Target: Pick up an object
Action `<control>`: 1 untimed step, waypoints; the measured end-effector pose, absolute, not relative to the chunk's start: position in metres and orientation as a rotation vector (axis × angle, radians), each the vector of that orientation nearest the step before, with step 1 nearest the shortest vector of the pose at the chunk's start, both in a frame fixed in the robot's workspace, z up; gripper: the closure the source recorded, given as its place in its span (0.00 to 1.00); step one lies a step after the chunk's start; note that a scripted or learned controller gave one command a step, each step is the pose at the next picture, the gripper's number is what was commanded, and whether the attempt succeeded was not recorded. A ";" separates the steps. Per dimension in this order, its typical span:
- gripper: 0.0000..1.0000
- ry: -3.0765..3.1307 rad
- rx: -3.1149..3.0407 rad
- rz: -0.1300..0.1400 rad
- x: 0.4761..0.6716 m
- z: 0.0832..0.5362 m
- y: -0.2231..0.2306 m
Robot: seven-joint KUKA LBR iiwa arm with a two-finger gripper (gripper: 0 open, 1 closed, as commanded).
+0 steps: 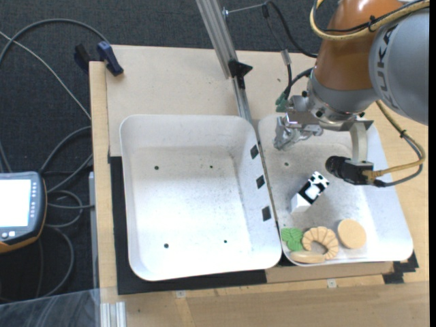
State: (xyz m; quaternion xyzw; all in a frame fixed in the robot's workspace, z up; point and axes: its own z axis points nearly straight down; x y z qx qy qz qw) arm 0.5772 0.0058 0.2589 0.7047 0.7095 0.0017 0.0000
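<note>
At lower right, a ridged tan croissant touches a flat round biscuit; above, the gripper hangs empty, fingers nearly together.

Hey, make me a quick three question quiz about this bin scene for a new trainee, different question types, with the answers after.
1. True or false: the gripper hangs over the right bin.
2. Which lies nearest the green item? A) black-and-white block B) croissant-shaped toy C) round tan disc
3. Fill in: the loose things lie in the ____ bin.

Key: 1 true; 2 B; 3 right.
</note>
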 end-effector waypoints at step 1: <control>1.00 2.230 2.214 0.004 0.599 0.244 0.061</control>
